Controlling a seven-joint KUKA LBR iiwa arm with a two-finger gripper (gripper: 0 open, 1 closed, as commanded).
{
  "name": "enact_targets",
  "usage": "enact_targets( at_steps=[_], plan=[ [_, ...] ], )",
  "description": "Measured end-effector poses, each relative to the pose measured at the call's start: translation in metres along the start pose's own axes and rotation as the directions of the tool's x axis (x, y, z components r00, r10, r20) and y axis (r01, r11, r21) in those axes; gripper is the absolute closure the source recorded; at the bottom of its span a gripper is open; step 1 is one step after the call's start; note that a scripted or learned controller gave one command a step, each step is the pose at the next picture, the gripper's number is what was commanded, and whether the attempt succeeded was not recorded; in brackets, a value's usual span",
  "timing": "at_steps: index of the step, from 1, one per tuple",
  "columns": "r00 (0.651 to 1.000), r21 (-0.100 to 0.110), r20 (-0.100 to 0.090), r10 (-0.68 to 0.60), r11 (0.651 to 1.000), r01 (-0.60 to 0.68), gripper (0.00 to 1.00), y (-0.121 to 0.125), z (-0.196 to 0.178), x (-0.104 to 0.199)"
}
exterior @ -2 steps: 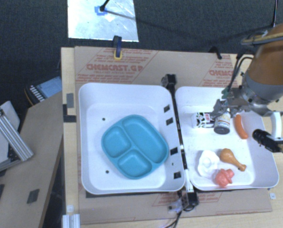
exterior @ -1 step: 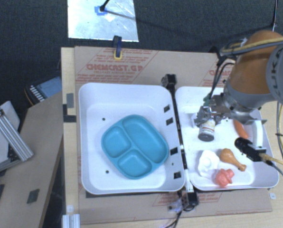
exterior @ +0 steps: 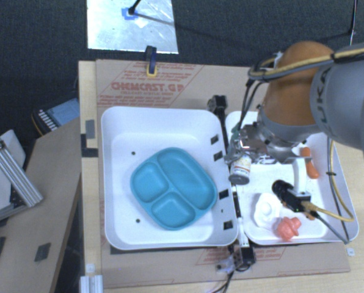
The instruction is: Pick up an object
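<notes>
1. Cam view: arm (exterior: 304, 84) covers much of the right bin (exterior: 338, 215); I can't tell the gripper (exterior: 239, 157) state, it's blurred.
2. Small bottle (exterior: 240, 170), white w/ yellow-brown label, sits just under the gripper at the divide between bins.
3. Left bin (exterior: 118, 163) carries a blue divided tray (exterior: 173, 188).

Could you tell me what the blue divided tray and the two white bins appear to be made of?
The blue divided tray looks like moulded plastic: uniform colour, soft sheen, rounded compartment edges. The white bins seem thin formed plastic, smooth and slightly glossy with rounded corners.
</notes>
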State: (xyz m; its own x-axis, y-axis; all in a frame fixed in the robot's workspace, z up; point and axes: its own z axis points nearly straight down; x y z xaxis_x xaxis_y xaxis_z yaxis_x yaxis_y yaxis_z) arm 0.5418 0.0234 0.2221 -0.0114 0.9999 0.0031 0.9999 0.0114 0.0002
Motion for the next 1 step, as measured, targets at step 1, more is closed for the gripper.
enact_targets(
  at_steps=[1],
  plan=[
    [1.000,-0.001,0.000,0.000,1.000,0.000,1.00,-0.0064,-0.0100,0.0575]
  ],
)
